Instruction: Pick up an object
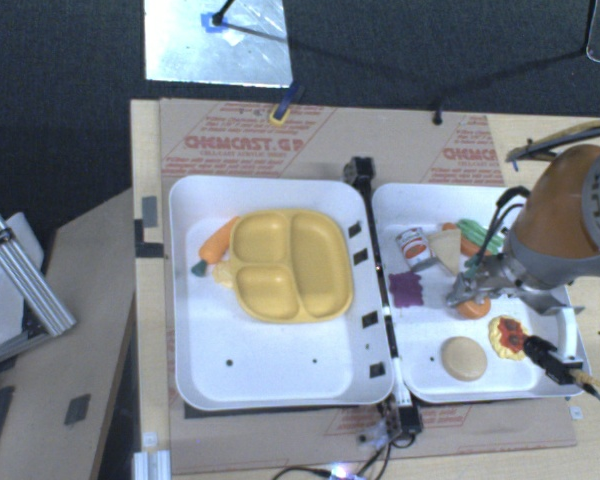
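I work in a lab: my bench (310,133) is cardboard-covered, with two white bins (280,193), cables and a metal frame (20,278).

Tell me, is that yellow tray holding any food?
Empty. The tray shows three bare yellow compartments; the carrot lies beside it, at its left edge, in the bin.

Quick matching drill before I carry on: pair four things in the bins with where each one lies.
Things:
1. yellow divided plate
2. carrot
3. purple piece
4. tan bun

Places:
A. right bin, near front edge
B. middle of left bin
C. left bin, against the plate's left rim
D. right bin, close to the divider

Pairs: 1-B, 2-C, 3-D, 4-A
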You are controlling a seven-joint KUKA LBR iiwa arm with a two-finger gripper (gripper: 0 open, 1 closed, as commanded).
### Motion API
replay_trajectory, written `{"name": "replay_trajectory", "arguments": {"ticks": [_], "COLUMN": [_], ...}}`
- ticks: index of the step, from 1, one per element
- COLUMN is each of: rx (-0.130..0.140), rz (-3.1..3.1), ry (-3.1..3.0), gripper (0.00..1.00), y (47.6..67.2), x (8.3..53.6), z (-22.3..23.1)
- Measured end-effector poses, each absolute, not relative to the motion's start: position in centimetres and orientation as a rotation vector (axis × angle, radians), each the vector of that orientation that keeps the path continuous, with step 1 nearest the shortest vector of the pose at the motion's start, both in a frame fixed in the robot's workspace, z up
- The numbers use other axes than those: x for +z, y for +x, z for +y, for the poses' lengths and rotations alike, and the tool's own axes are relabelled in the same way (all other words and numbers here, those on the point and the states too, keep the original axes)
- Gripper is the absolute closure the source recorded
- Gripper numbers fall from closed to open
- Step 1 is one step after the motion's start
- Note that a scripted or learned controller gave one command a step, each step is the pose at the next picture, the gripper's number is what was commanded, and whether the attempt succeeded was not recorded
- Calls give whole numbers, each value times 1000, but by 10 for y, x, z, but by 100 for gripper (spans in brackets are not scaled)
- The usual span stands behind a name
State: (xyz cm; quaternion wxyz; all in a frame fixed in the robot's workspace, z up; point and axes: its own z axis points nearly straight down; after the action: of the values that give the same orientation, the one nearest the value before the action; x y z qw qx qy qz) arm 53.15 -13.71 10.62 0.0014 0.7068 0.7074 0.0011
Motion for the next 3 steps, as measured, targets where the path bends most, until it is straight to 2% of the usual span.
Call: {"name": "replay_trajectory", "arguments": {"ticks": [2,3], "rx": [7,3], "rz": [2221,2225], "ry": [2212,2214], "gripper": [100,100], "y": [532,533], "x": [216,225], "z": [-134,-134]}}
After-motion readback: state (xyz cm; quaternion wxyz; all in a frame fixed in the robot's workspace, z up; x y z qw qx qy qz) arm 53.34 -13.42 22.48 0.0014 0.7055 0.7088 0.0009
